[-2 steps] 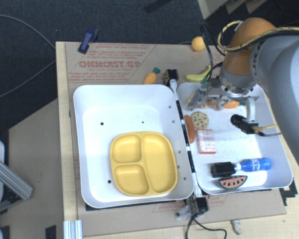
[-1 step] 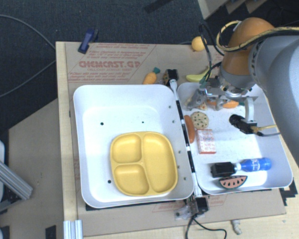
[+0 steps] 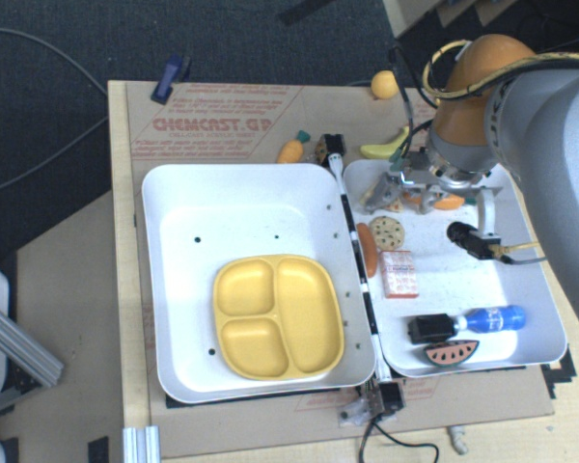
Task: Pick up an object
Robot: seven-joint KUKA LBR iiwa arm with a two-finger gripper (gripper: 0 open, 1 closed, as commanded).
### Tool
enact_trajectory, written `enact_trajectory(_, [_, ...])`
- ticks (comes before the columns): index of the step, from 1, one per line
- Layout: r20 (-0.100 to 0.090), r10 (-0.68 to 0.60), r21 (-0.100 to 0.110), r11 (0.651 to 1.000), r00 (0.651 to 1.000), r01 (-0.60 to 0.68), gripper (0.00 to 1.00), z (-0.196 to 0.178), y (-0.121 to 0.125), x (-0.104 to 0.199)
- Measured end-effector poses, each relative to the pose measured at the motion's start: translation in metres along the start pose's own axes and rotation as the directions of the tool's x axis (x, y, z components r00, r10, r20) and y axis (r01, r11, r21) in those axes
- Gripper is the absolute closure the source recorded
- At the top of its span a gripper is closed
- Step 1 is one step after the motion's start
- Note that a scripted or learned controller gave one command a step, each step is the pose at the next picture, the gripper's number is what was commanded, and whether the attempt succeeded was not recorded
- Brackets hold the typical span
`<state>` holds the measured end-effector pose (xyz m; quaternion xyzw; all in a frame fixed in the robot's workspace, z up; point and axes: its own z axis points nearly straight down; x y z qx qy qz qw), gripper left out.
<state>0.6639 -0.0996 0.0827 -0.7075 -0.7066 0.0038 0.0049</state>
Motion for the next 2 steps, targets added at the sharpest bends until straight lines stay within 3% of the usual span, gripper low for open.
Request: enact_trajectory(2, [0.003, -0.001, 0.0, 1.0, 1.0, 0.001, 0.0, -0.0007, 0.0001, 0.0058])
